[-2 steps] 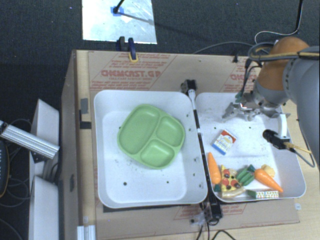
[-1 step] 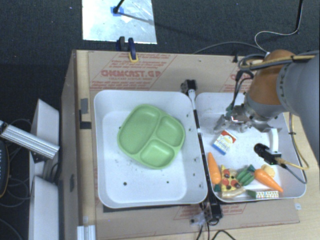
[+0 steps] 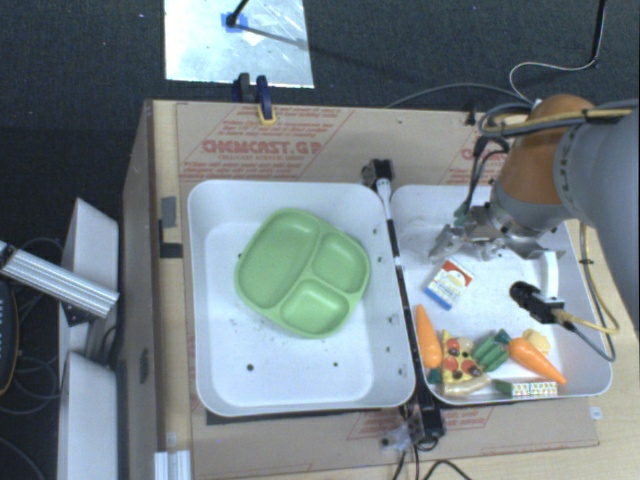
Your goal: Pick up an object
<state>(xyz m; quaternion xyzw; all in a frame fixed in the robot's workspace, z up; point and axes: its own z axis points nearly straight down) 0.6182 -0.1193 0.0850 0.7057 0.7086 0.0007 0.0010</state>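
White bin (image 3: 420, 208) room beside claw (image 3: 462, 240)

The metal-grey claw (image 3: 468, 240) hangs under an orange band (image 3: 530, 173). Just below it lies a small carton (image 3: 448, 283) in white, blue and red. Further below sit two orange carrots (image 3: 428, 336) (image 3: 533, 356), a green vegetable (image 3: 491, 350) and a spotted pizza slice (image 3: 458, 358). Left of the claw, a pale green divided plate (image 3: 303, 271) rests in a white bin (image 3: 215, 318).
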